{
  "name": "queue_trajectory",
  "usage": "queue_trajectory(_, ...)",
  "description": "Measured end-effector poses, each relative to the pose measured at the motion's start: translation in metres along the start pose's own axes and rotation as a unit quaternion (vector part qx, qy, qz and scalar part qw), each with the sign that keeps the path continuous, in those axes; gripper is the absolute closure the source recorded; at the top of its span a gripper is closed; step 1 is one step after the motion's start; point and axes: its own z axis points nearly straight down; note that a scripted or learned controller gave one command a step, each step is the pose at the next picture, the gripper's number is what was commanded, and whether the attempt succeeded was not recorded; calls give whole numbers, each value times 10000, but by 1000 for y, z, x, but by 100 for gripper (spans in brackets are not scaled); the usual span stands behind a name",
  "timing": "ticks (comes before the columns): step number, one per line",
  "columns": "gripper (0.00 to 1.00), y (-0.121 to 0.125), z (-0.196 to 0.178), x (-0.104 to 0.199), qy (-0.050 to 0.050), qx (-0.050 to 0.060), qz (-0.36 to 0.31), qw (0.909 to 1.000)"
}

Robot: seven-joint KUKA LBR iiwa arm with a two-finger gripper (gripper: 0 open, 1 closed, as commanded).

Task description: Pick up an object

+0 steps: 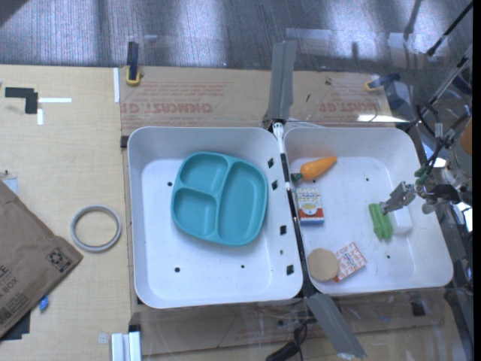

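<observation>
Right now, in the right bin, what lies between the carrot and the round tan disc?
In the camera view, a small white carton lies between the carrot above and the tan disc below, touching neither.

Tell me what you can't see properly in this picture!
- Gripper: too small and blurred to tell whether it touches the green object.
- Small carton: printing too small to read.
- Arm: cut off by the right edge.
- Cardboard box: cut off at the left edge.
</observation>
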Motion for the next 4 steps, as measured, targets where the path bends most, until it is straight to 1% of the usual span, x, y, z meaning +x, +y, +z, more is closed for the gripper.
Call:
queue_trajectory(1,0,41,106,-19,-16,-42,473,9989)
queue_trajectory(2,0,34,117,16,-12,-30,-430,9991)
queue_trajectory(3,100,34,109,15,-14,-29,-416,9991)
queue_trajectory(4,100,86,118,8,-12,-21,-240,9997)
